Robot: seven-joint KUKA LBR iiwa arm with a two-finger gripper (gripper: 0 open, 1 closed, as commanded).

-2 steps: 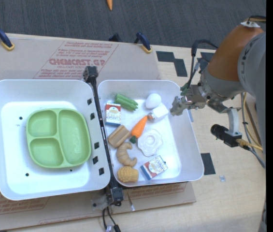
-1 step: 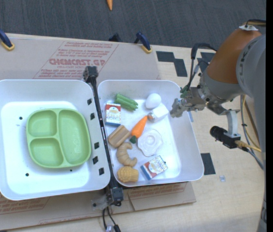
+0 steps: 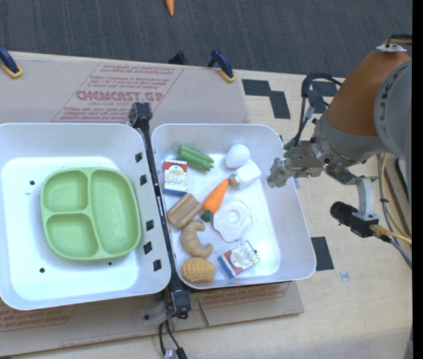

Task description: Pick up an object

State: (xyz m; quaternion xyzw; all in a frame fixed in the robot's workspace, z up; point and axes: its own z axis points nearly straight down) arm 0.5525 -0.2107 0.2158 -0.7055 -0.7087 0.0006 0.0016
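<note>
Your tool [image 3: 279, 172] sits at the right bin's [image 3: 299, 234] 3 o'clock rim; its state you cannot tell. Inside: carrot [image 3: 215, 196] centre, egg [image 3: 236, 155] at 1 o'clock, croissant [image 3: 195, 239] at 7.

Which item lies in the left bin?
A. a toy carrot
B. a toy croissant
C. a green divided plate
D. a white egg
C: the green divided plate sits alone in the left bin, while the toy food lies in the right bin.
</note>
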